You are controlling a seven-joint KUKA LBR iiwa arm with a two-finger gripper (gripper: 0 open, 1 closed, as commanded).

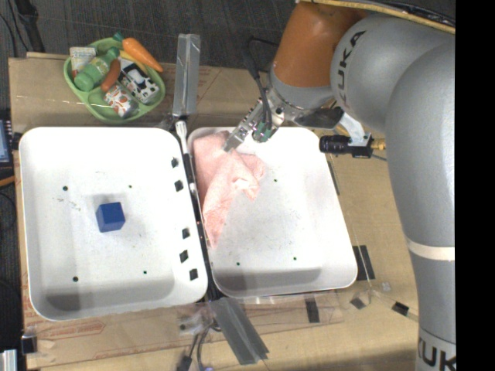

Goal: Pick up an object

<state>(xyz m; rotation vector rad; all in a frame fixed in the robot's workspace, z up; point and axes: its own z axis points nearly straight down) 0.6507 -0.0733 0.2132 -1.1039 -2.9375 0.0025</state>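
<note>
A crumpled pink cloth (224,184) lies along the left side of the right bin (309,230), reaching from its far left corner down toward the middle. My gripper (249,134) sits at the cloth's upper end, right on its bunched top edge. The grey arm with its orange band comes in from the upper right above it. A small blue cube (110,216) rests alone in the left bin (46,176), well away from the gripper.
A green bowl (85,99) of toy food, with a carrot and a bottle, stands on the bench beyond the left bin. A grey divider bar (186,76) runs between the bins at the back. The arm's bulk covers the right of the bench.
</note>
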